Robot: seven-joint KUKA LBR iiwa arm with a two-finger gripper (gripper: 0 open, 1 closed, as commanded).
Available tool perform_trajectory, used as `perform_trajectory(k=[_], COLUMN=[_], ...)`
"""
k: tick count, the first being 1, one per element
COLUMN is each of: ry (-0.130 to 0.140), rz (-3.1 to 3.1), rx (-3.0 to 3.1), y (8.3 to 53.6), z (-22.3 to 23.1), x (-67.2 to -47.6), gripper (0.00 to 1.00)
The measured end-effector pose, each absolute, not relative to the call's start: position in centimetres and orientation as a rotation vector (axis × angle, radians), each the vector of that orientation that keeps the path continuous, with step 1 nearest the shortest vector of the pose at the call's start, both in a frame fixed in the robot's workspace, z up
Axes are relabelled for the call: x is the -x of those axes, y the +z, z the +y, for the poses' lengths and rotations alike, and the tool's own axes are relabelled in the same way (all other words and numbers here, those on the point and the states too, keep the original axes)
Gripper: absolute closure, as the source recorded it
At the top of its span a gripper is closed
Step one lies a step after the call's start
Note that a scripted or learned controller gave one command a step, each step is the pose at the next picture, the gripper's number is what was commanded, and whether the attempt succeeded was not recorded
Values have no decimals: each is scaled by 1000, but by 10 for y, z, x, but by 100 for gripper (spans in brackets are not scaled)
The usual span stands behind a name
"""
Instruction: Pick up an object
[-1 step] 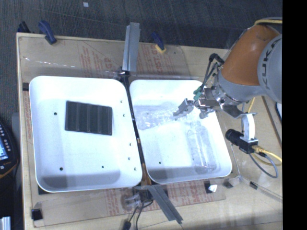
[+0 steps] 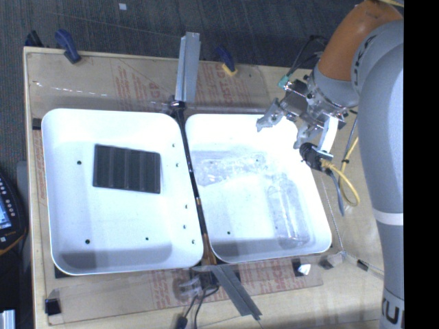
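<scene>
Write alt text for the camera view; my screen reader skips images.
A grey robot arm's gripper hovers over the far right edge of the right bin, which holds two clear plastic items. The left bin holds a dark ridged rectangular pad.

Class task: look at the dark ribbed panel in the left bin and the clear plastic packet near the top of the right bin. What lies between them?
In the camera view, bare white floor of the left bin, then the two bins' meeting rims, separate the dark ribbed panel from the clear plastic packet.
</scene>
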State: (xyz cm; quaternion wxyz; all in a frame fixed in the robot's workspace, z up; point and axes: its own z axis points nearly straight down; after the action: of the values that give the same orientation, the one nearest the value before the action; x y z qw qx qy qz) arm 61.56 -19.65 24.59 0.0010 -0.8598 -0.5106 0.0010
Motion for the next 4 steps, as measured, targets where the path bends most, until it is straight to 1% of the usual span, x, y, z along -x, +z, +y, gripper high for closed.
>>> perform_trajectory(k=[1,2,3,4], ry=[8,8,3,9], rz=[-1365,-1365,-1328,-720], rx=[2824,2824,2845,3052], y=[196,196,275,218], z=[-110,-110,-189,-195], x=[-583,-583,-597,-577], gripper=[0,0,0,0])
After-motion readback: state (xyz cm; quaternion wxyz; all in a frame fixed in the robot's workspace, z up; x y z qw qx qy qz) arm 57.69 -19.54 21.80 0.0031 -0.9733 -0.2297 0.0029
